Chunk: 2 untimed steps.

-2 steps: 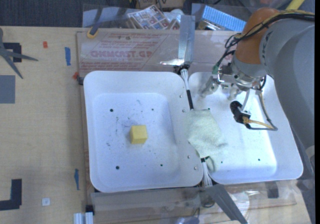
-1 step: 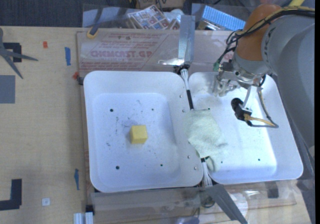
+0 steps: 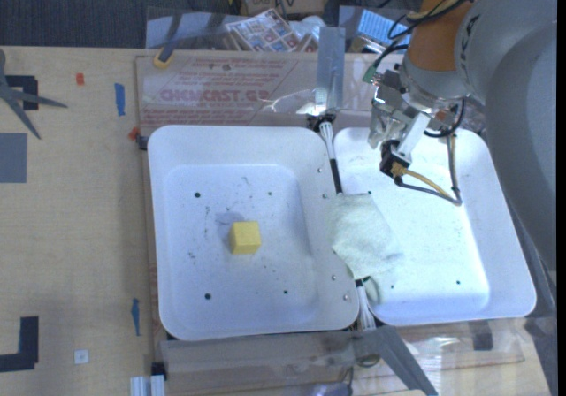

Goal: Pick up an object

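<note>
- A small yellow block (image 3: 246, 237) sits by itself near the middle of the left bin (image 3: 177, 164), a little below and left of the frame's centre.
- To its right, a crumpled white cloth (image 3: 363, 235) lies at the left edge of the right bin (image 3: 495, 235).
- The gripper (image 3: 386, 132) hangs over the right bin's upper left part, in the upper right of the frame, well apart from the block. I see nothing in its grasp and can't tell how far open it is.
</note>
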Each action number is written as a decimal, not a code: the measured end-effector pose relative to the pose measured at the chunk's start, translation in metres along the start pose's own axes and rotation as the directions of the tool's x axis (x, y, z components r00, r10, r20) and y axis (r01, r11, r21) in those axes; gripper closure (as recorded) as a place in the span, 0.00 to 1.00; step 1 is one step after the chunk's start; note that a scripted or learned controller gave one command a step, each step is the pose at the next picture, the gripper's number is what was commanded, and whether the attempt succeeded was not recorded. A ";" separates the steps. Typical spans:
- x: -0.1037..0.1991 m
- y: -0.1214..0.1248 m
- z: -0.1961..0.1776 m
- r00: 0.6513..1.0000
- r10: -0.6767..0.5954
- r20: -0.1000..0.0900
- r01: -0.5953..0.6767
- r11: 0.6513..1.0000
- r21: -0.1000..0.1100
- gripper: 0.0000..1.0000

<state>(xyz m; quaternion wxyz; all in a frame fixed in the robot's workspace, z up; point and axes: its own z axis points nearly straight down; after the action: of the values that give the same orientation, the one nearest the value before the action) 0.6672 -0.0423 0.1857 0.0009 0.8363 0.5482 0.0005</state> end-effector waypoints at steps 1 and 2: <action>0.066 -0.029 0.001 0.955 0.296 0.000 -0.296 0.955 0.001 1.00; 0.103 -0.052 0.001 0.856 0.516 0.001 -0.516 0.856 0.002 1.00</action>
<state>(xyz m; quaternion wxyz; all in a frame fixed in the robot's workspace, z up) 0.6610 0.0732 0.1848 0.0001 0.9526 0.3041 0.0002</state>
